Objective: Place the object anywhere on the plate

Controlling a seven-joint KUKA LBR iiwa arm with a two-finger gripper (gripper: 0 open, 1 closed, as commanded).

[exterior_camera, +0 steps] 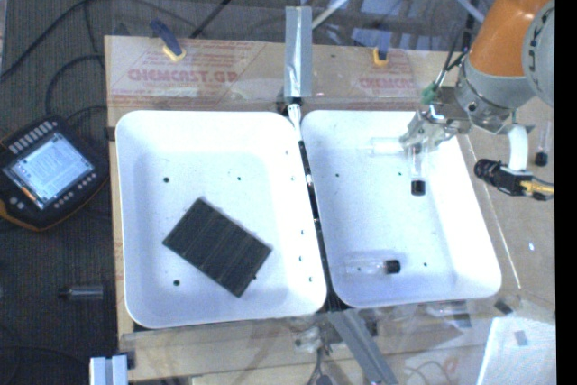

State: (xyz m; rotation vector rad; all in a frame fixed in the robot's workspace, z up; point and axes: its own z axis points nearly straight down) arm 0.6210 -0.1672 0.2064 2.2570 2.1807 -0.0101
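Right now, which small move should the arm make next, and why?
Probably lower the gripper onto the small clear object near the right bin's front. The dark plate lies in the left bin, with nothing on it yet.

End effector low, arm from right

Fixed overhead camera, slanted down, both bins

Bench bears two white bins, side by side.
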